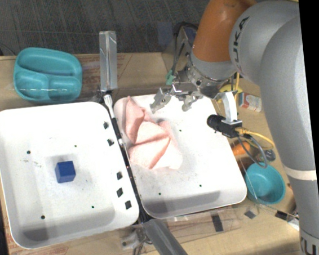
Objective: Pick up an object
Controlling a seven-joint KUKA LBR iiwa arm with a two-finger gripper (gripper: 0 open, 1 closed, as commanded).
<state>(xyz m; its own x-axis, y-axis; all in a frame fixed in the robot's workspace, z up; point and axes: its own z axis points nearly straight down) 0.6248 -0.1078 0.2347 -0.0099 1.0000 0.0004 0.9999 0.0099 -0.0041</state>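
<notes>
A: Taking the pink cloth (149,137) as the marker, what lies nearest the camera?

B: Below it is the front wall of the right bin (184,202), the bin the cloth lies in. Down to the right of the cloth, outside that bin on the worktop (228,241), sits a small teal bowl (266,183).

A: And to the cloth's left?

B: The left bin (16,167), touching the right one along a row of black clips. A blue cube (65,171) rests on its floor, well apart from the cloth.

A: The cloth itself?

B: Crumpled and folded, against the right bin's left wall, running from its far corner toward the middle.

A: Where are the jaws?

B: The gripper (172,99) hangs just beyond the cloth's upper right edge, over the bin's far side. Its metal fingers (158,102) stand spread apart with nothing between them.

A: Farther back?

B: Up and left of the cloth, past the left bin, a teal divided tray (47,73) lies on the worktop.
</notes>
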